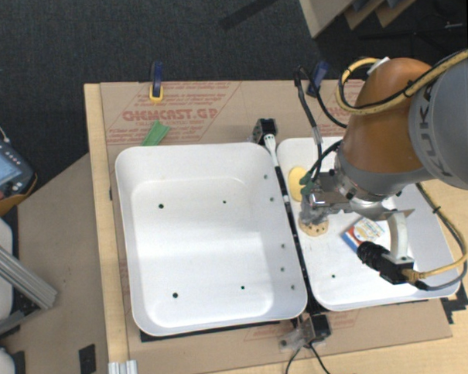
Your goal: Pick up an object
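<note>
Yellow object; tan disc; blue-white packet under arm

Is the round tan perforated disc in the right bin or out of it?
In. The round tan perforated disc lies on the right white bin's floor, near its left wall.

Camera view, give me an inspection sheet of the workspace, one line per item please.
Surface: cardboard-topped bench bearing left bin and right bin.
Job's things: yellow object, round tan object and blue-and-white packet, all in the right bin.
Clutter: green strip on the cardboard.
Grippers: gripper low over the right bin by the tan object; nothing seen held.
Cables: yellow cable, black cable.
Surroundings: dark carpet, blue clamps.
</note>
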`<state>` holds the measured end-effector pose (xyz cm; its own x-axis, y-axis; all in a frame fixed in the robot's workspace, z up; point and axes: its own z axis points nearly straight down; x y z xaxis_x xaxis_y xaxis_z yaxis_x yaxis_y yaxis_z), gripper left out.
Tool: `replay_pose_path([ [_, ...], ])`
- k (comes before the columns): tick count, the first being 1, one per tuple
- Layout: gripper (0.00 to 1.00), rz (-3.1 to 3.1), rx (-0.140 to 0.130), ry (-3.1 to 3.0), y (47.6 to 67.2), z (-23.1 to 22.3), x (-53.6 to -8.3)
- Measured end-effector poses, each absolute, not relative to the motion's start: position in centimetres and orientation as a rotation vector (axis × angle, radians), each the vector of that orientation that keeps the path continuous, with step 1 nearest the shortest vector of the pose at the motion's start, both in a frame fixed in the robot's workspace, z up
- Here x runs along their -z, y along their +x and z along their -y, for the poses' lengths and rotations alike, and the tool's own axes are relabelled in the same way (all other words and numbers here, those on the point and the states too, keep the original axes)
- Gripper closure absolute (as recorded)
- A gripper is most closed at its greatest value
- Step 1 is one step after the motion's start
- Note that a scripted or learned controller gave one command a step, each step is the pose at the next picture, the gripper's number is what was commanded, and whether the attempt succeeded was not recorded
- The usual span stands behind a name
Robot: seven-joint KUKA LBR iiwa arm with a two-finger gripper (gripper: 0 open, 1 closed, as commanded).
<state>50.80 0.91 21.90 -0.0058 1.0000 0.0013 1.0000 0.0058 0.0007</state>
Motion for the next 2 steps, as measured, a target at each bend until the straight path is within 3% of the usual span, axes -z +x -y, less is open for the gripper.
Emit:
replay_pose_path([
  [1,1.00,2.226,0.004,-2.221,53.9,-2.7,-23.8],
  [2,1.00,2.208,-0.008,-2.230,48.6,5.0,-22.3],
])
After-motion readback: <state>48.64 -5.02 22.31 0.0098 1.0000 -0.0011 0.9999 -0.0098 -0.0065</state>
